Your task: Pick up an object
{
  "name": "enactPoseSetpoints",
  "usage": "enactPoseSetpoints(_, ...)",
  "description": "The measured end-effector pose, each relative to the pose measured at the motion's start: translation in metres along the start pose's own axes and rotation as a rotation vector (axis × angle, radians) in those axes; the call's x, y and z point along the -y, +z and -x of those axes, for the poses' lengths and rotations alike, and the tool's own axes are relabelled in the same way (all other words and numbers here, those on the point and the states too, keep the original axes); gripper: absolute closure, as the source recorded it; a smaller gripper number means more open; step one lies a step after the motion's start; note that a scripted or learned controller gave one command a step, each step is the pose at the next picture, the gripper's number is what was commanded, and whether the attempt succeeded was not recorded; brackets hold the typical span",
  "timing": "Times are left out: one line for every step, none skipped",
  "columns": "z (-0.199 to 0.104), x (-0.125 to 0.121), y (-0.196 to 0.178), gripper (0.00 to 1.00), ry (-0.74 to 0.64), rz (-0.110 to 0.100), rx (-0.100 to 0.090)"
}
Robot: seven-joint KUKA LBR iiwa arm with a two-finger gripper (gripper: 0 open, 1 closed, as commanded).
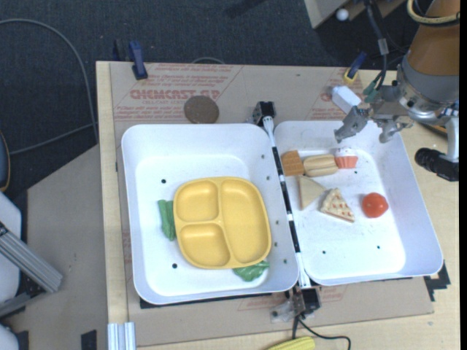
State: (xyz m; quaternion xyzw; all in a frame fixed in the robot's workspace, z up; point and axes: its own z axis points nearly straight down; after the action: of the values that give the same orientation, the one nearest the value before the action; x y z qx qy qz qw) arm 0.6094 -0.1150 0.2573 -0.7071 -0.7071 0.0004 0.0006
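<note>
End effector point(371, 126) hovers with fingers apart, nothing held, above right white bin point(416, 195); I should descend straight over small pink-and-white cupcake toy point(346, 158), then close.

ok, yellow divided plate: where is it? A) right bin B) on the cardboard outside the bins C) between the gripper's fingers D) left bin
D: the plate lies flat in the left bin, with green pieces poking out from under its edges; the gripper hangs over the right bin's far edge.
</note>
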Motion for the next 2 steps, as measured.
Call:
enactPoseSetpoints(0.028, 0.033, 0.084, 0.00, 0.001, 0.000, 0.000)
enactPoseSetpoints(-0.006, 0.056, 0.169, 0.00, 0.000, 0.010, 0.001)
